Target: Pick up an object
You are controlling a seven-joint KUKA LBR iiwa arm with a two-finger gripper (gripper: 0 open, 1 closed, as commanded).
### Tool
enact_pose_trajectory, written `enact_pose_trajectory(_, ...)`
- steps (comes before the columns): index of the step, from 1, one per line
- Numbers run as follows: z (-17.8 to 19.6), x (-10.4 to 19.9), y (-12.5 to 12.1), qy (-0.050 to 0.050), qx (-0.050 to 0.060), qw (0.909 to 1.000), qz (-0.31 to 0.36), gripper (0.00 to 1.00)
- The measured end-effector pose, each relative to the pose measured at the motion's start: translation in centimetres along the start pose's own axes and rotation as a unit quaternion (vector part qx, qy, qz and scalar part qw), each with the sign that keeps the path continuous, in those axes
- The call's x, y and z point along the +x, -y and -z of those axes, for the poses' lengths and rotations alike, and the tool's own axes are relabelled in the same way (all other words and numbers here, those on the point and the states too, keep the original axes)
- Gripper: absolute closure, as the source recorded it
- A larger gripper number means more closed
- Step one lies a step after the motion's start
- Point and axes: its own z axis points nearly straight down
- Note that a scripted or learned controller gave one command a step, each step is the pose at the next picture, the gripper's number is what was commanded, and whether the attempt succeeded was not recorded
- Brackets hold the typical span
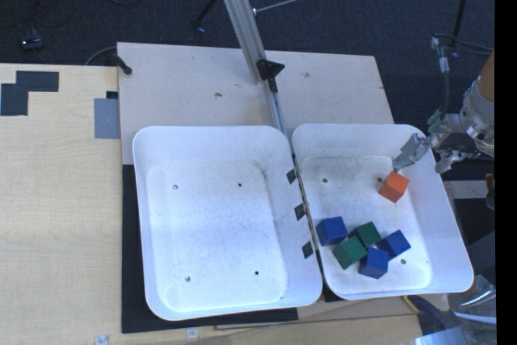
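Note:
My gripper (426, 157) hangs over the right bin's (347, 143) far right rim, reaching in from the right. Its two fingers stand apart, open, with nothing between them. An orange cube (393, 187) lies on the bin floor just below and left of the nearer fingertip (409, 152), apart from it. Toward the front of the same bin sits a cluster of blocks: a blue one (331, 229), two green ones (367, 234) (350, 251), and two more blue ones (395, 242) (374, 262).
The left bin (161, 143) adjoins the right one along a divider with black clips (298, 211). A slanted aluminium post (242, 20) rises behind the bins. Wooden bench surface (56, 198) lies to the left.

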Motion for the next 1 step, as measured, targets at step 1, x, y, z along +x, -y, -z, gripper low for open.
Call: enact_pose_trajectory(1,-11.14,-3.49,-6.96,0.001,0.001,1.0000,0.003,0.00)
